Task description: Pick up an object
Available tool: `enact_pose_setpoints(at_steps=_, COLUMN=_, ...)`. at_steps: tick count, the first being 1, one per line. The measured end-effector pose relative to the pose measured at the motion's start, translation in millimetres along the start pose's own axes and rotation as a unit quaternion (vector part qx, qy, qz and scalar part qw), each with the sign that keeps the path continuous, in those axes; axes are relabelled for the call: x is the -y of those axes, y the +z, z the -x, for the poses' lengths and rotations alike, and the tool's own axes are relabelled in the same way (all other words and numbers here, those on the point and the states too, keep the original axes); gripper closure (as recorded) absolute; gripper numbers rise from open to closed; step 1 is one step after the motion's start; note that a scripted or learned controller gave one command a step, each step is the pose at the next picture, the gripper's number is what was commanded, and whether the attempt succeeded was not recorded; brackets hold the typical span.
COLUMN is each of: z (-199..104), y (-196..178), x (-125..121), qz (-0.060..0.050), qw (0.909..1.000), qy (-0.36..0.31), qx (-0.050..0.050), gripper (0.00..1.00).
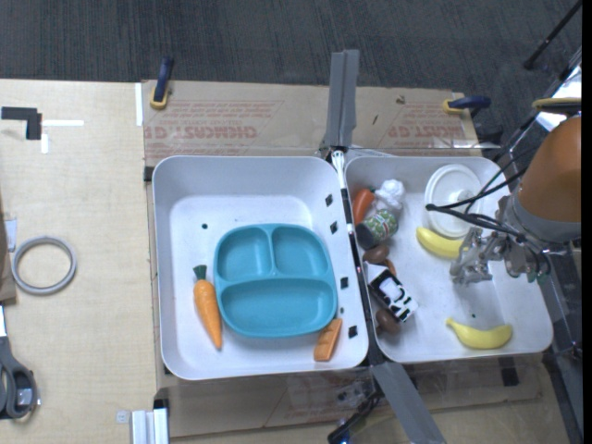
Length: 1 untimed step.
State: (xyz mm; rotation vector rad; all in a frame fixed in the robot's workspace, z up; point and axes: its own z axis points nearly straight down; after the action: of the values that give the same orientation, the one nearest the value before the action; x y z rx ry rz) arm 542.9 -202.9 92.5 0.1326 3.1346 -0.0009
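My gripper (470, 265) hangs low over the right bin (527, 340), in its middle right part. It sits just right of a yellow banana (437, 241) and above a second banana (479, 334) near the bin's front wall. A white bowl (453, 191) stands at the back of this bin. Along the bin's left wall lie a clear bottle with a green label (381, 218), an orange-red item (363, 202), a brown item (379, 246) and a black-and-white object (391, 298). I see nothing held by the gripper.
The left bin (176, 202) holds a teal divided plate (275, 278), a carrot (208, 311) and a small orange piece (327, 339). A tape roll (42, 265) and scissors (17, 391) lie on the bench at the left. Clamps (163, 81) pin the cardboard behind.
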Motion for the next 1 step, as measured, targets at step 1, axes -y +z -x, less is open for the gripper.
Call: enact_pose_setpoints(at_steps=1, z=79.7, y=-5.6, x=-47.5, qz=0.001, qw=0.9983, qy=0.058, qx=0.0, gripper=1.0)
